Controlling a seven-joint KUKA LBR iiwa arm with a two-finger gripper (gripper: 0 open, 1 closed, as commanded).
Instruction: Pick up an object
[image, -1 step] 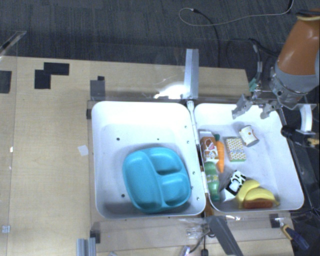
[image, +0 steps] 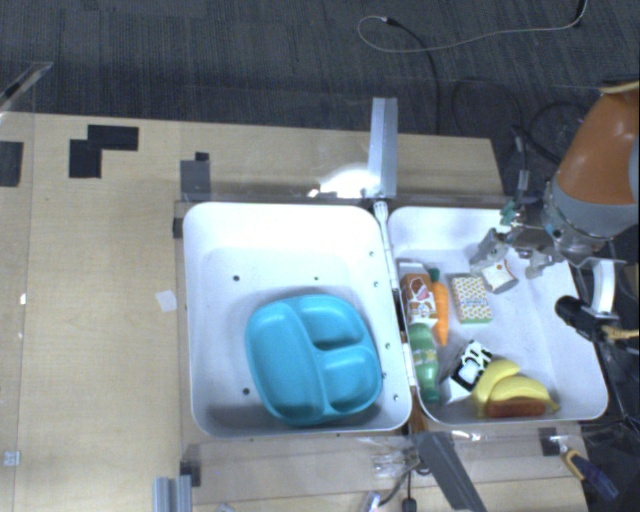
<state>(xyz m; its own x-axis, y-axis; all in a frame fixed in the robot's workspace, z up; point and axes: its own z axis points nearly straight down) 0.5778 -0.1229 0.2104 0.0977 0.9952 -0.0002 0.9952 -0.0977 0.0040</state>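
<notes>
The right bin (image: 560, 340) holds several small items. A patterned packet (image: 471, 299) lies near its middle, and an orange carrot-like piece (image: 440, 305) and a green bottle (image: 424, 358) lie along its left wall. A black-and-white item (image: 468, 366), a yellow banana (image: 508, 381) and a red piece (image: 520, 406) sit at the front. My gripper (image: 508, 262) hangs over the back of this bin, just above and right of the patterned packet. I see nothing clearly held in it.
The left bin (image: 215, 300) carries a blue divided plate (image: 313, 357). A metal post (image: 384, 150) rises behind the wall between the bins. The grey and orange arm (image: 600, 165) comes in over the right bin's back right corner. Cables trail on the dark floor behind.
</notes>
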